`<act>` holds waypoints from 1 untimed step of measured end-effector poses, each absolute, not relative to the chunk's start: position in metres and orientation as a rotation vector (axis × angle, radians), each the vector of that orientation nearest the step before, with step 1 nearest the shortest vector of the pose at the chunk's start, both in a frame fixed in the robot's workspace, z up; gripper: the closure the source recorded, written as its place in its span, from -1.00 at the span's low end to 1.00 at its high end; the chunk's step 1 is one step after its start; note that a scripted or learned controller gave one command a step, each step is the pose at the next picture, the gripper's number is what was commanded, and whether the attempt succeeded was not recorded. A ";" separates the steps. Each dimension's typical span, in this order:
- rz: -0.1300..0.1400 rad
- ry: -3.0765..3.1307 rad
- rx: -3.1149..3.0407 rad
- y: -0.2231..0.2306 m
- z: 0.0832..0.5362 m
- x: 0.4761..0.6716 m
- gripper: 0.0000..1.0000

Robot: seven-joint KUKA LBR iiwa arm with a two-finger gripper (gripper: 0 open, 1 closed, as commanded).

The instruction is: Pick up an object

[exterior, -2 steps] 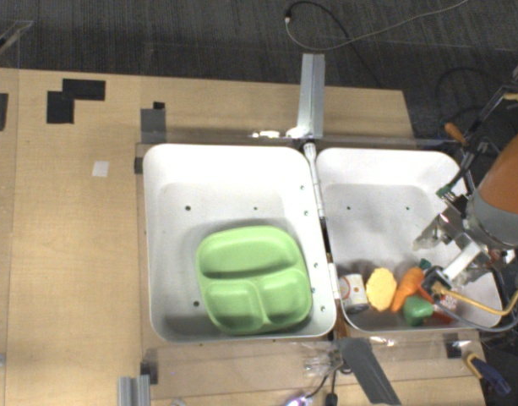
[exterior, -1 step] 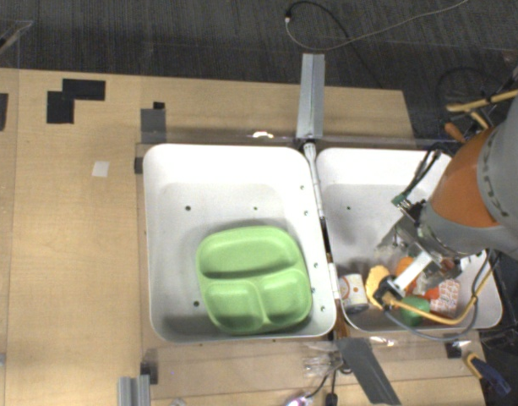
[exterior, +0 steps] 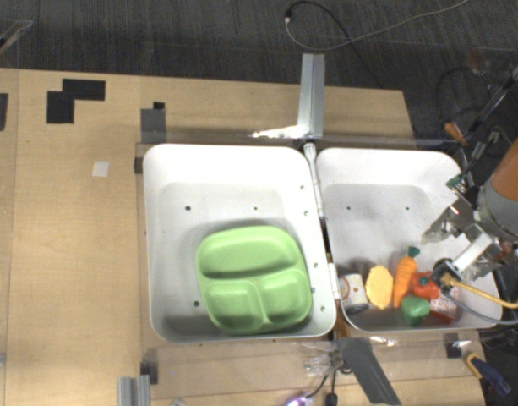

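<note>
Several small items lie clustered along the front of the right bin [exterior: 385, 189]: a small white can [exterior: 353, 288], a yellow piece [exterior: 378, 286], an orange carrot [exterior: 404, 279], a red piece [exterior: 426, 287] and a green piece [exterior: 413, 309]. My gripper [exterior: 442, 250] reaches in from the right, just above and right of the red piece and the carrot's top. Its fingers stand apart, open, with nothing between them.
In the left bin [exterior: 170, 184] a green divided plate [exterior: 254, 277] lies toward the front. A metal post [exterior: 313, 96] rises behind the wall where the two bins meet. A yellow cable [exterior: 478, 293] loops by the right bin's front right corner.
</note>
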State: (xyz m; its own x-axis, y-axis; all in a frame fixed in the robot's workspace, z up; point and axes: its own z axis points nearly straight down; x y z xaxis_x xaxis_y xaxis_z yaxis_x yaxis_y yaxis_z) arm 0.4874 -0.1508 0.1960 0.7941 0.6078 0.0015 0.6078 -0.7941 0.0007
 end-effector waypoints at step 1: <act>0.009 1.129 2.929 -0.126 0.096 0.490 -1.00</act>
